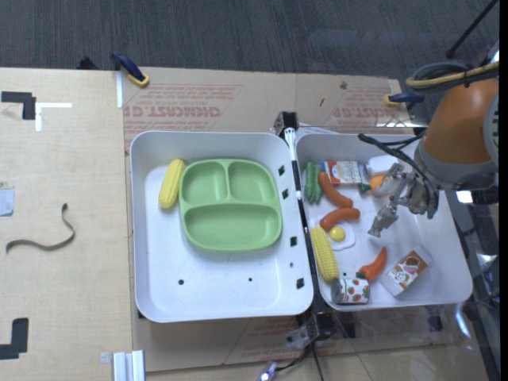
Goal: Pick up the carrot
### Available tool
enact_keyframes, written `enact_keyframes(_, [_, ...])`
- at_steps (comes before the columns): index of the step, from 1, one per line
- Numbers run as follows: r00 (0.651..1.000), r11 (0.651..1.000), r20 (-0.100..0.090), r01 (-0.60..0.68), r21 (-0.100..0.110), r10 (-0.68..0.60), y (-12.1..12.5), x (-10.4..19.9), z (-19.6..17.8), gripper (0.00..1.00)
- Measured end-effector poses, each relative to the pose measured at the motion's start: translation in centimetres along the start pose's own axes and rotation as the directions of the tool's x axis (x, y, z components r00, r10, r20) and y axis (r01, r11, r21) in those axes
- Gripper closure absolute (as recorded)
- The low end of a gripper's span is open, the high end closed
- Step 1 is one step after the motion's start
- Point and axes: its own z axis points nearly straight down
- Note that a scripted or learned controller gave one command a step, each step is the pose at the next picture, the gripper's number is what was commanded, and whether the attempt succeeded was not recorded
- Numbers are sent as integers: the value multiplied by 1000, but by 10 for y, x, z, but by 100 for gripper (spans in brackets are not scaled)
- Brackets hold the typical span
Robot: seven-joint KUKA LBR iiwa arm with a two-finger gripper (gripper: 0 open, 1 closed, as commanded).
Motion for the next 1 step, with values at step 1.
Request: enact_keyframes(1, [942, 942, -5, -336, 8, 336, -17, -63, 3, 0])
